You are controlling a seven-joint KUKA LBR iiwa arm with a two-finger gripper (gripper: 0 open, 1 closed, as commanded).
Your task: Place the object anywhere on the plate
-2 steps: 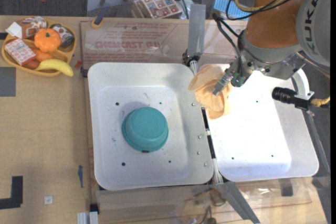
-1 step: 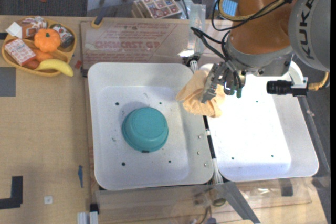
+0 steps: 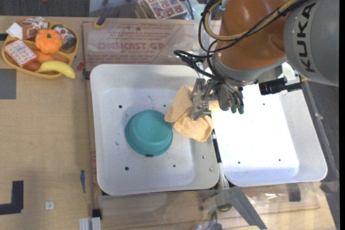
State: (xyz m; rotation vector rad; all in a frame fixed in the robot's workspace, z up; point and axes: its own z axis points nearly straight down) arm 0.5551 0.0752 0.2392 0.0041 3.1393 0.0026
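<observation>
The tool [image 3: 200,107] is clamped on a crumpled pale-yellow cloth [image 3: 188,118] beside the teal plate [image 3: 149,132].

The wooden desk [image 3: 43,132] carries two white bins [image 3: 108,89] beneath the claw [image 3: 207,105] and a fruit bowl [image 3: 38,48] far to its left.
</observation>
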